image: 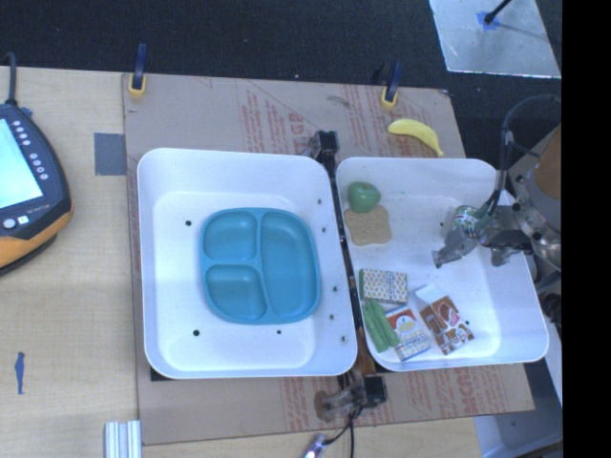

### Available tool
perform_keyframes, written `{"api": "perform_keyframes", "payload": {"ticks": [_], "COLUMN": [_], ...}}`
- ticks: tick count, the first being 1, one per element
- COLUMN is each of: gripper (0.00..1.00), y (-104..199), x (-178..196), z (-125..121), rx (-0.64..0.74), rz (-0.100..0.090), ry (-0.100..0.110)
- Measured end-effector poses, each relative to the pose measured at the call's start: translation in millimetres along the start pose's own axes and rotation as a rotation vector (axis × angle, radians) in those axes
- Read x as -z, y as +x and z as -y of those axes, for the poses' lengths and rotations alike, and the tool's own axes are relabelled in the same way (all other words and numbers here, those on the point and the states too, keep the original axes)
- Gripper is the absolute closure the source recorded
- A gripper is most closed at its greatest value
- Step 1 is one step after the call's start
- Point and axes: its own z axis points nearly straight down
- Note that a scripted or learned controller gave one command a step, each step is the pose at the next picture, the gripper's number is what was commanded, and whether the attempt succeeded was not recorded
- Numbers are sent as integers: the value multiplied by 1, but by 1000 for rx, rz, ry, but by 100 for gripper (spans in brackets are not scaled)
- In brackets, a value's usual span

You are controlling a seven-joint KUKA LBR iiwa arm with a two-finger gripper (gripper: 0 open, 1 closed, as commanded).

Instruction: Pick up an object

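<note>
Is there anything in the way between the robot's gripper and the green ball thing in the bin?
Nothing visible blocks it. The gripper hangs over bare white floor of the right bin, and the green ball sits to its upper left in the view. The tan cookie touches the ball's near side, not the path.

Setting: you are at a robotics lab bench.
Evidence: teach pendant (pixel 24 194), clamped cardboard sheet (pixel 277 113), two white bins (pixel 158 256), taped floor marker (pixel 490 19).
</note>
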Motion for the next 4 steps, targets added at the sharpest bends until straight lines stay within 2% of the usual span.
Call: {"api": "perform_keyframes", "payload": {"ticks": [1,2,3,4], "gripper": [0,0,100,100], "y": [-25,-32,-33,46], "x": [-97,-152,-142,-52], "z": [18,10,10,-33], "rx": [1,3,8,1], "rz": [0,0,1,0], "ry": [2,1,2,-2]}}
